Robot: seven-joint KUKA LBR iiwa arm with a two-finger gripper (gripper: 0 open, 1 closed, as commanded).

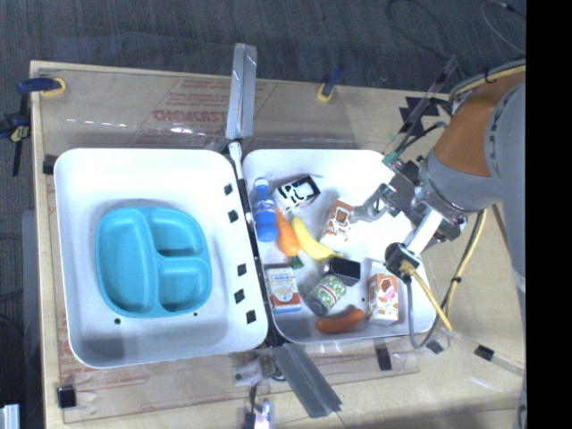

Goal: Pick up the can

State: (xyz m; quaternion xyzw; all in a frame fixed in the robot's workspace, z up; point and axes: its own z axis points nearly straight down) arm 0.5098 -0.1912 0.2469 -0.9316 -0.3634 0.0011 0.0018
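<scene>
Dark grey carpet (134,16) surrounds a pale counter (134,105) that carries two shallow white bins side by side. The left white bin (80,177) holds a light blue compartment tray (154,259). The right white bin (357,172) is crowded.

The can (329,293), silver with a green label, lies on its side in the near part of the right bin. It is hemmed in: a small black block (345,268) sits just beyond it, a red-brown sausage (340,322) just nearer, a white and blue carton (283,290) to its left, and a small carton with a red fruit picture (384,296) to its right. A yellow banana (313,241), an orange carrot (286,235) and a blue bottle (264,214) lie farther left.

The hand (368,208) hangs over the far right part of that bin, close to a small brown and white carton (337,222) and well apart from the can. Whether it is spread or pressed together I cannot tell, and nothing appears to be in it.

The main risk, as I judge it, is a wrong catch. Dropping straight down from here would likely meet the brown and white carton or bare bin floor. Over the can, the tight neighbours leave little room, so the hand may land on the black block or the sausage and shove them instead. A can on its side may also roll away or slip out if it is gripped along its curved wall off centre.
</scene>
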